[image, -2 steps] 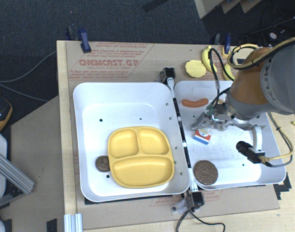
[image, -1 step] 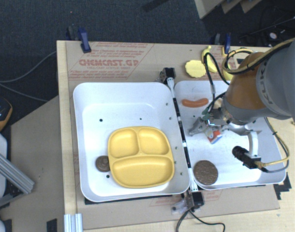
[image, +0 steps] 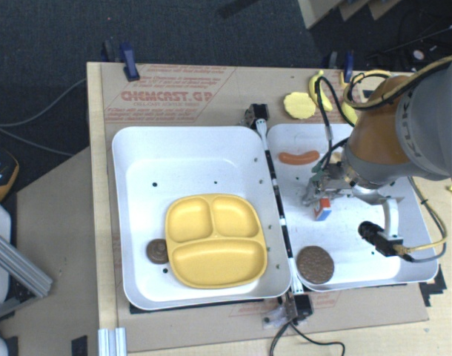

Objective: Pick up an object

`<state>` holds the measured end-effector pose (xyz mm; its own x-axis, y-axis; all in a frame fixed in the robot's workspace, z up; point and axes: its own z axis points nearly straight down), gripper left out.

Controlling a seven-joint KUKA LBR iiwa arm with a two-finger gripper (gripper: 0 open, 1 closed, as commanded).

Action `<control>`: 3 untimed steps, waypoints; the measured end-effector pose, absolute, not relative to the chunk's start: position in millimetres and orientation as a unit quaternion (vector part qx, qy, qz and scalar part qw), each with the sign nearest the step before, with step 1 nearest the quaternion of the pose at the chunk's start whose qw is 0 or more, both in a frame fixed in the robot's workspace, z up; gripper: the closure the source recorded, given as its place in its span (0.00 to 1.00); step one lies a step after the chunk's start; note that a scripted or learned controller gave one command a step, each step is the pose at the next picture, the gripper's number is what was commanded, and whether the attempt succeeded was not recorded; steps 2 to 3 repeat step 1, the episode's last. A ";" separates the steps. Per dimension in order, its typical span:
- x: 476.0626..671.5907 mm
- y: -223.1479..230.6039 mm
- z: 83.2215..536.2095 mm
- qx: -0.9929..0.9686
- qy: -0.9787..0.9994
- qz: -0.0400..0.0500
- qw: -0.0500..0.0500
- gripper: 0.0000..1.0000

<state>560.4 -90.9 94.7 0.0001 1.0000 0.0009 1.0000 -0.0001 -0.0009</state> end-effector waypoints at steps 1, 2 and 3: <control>574.8 -24.2 189.1 -0.705 -0.709 -0.002 -0.002 1.00; 574.8 -24.2 189.1 -0.705 -0.709 -0.002 -0.002 1.00; 574.8 -24.2 189.1 -0.705 -0.709 -0.002 -0.002 1.00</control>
